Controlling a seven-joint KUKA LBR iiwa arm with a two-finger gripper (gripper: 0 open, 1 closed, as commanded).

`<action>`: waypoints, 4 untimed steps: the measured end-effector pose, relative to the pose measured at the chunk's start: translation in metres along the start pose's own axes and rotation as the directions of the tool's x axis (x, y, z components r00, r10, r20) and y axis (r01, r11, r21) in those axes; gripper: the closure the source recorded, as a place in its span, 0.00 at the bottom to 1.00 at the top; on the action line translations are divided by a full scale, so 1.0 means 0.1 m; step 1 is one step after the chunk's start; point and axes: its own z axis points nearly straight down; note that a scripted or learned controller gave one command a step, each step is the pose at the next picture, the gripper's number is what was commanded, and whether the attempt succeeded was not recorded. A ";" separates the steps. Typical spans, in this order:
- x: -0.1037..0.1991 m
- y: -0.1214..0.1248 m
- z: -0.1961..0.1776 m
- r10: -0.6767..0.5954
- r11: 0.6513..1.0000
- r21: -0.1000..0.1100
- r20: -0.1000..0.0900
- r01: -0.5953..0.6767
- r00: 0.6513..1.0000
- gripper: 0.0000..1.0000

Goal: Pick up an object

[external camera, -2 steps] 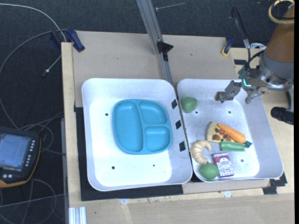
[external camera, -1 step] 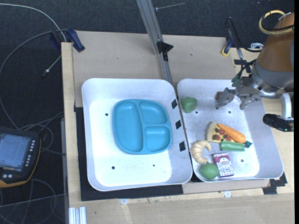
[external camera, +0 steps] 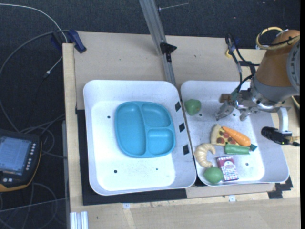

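My bench [external camera: 138, 51] is pale wood, standing on a dark carpeted floor [external camera: 28, 56]. A grey metal post [external camera: 153, 20] rises slantwise from its far side. White cables [external camera: 28, 20] trail across the carpet to my left, near a handheld screen pendant [external camera: 16, 159]. Light is even.

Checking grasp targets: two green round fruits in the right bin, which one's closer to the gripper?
The green fruit by the bin's upper left wall, level with the gripper. The other green fruit lies at the bin's bottom edge, beside the croissant.
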 end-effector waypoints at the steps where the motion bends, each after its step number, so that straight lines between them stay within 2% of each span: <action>1: 0.01 -0.01 0.45 -0.001 1.000 -0.001 0.000 0.001 1.000 0.00; 2: 0.01 0.01 0.31 -0.002 1.000 -0.008 0.000 0.002 1.000 1.00; 3: -0.02 0.00 -0.33 -0.002 1.000 -0.016 0.004 0.002 1.000 1.00; 4: -0.07 -0.03 -0.80 -0.002 1.000 -0.015 0.004 0.002 1.000 1.00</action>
